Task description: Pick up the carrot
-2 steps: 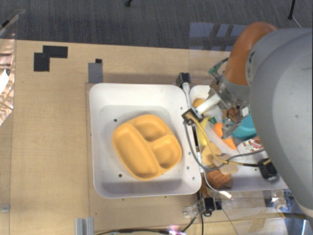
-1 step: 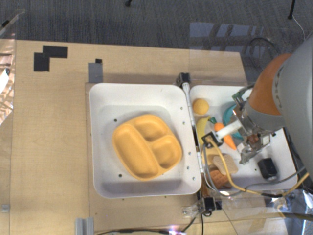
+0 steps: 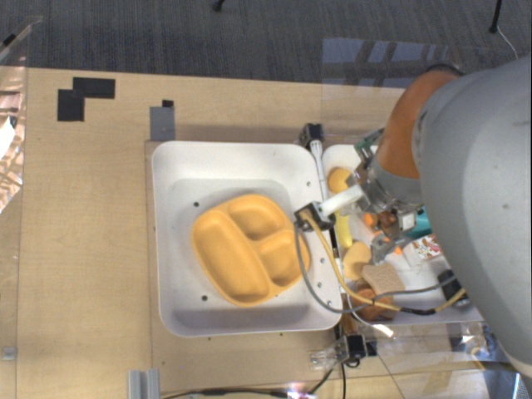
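In the right bin (image 3: pixel 332 158), the tool (image 3: pixel 384 223) is lowered among the food; its grip state cannot be told. A small orange piece, likely the carrot (image 3: pixel 369 219), lies just beside it. Nothing is seen lifted; pickup remains undone.

the sectioned plate (image 3: pixel 247 258) is plain yellow, lying in a white bin (image 3: pixel 179 181). right of the plate, the arm (image 3: pixel 474 165) is grey with an orange band (image 3: pixel 407 131).
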Robot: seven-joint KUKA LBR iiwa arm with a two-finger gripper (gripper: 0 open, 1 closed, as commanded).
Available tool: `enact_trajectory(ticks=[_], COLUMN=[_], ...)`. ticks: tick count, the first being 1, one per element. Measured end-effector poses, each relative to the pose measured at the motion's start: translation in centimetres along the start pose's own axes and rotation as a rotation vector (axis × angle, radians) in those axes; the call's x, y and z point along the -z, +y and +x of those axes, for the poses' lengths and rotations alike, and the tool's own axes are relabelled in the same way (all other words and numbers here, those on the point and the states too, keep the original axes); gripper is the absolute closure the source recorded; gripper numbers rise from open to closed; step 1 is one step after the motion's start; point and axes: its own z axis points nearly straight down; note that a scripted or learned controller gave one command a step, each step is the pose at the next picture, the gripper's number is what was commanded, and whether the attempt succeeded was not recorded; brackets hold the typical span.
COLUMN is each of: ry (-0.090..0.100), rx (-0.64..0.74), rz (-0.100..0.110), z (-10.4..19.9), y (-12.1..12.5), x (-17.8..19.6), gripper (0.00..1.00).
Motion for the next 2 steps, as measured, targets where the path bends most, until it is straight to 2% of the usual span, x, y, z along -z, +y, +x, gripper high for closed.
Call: enact_trajectory(ticks=[1,2], ry=[-0.002,0.0], rx=[0.061,-0.057], rz=[-0.004,-0.002], z=[-5.0,-2.7], y=[4.0,3.4], x=[0.1,0.0], gripper=[0.0,0.0])
